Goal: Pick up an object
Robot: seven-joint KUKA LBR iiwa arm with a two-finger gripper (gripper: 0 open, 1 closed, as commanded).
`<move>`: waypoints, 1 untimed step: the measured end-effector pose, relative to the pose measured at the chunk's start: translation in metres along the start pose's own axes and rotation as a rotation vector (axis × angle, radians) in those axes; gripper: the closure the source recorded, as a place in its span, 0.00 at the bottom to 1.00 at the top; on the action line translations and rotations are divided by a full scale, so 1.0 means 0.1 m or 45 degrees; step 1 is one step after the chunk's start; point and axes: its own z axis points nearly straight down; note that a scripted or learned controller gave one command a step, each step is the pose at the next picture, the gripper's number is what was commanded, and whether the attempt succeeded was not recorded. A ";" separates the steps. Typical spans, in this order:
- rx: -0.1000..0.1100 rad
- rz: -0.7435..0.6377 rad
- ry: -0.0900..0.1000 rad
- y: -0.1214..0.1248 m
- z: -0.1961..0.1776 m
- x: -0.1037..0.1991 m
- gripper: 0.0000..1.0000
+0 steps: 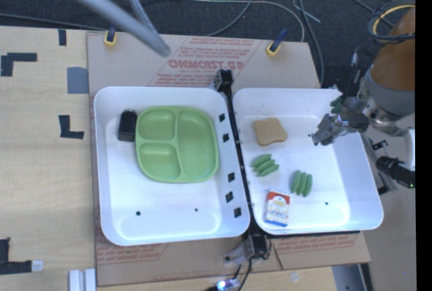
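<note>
The gripper [324, 133] hangs over the right-hand white bin [351, 175], near that bin's upper right part, at the end of the grey arm [391, 84] that comes in from the right with its orange band above the wrist. Whether it is released or clenched cannot be told from this slanted view, and nothing can be seen held in it. Just to the left of the gripper, at about the same height in the view, lies a tan slice of toast [269, 131], flat on the bin floor and apart from the gripper. Below and to the left of the gripper sits a small green pea pod [264, 164], and more directly below it a second green pea pod [301, 183]; the two are apart from each other. Further down and left, near the bin's lower edge, lies a small white and red carton [277, 208]. Well to the left of the gripper, across the black divider between the bins, the left white bin [115, 215] holds a green divided plate [177, 144] with three compartments, and a small black block [127, 125] rests touching the plate's left edge. Both bins stand on a cardboard sheet [202, 57] laid over the table [40, 168].
</note>
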 end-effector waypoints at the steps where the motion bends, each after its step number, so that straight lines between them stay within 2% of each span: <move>1: 0.001 0.000 0.000 -0.17 0.04 0.50 1.00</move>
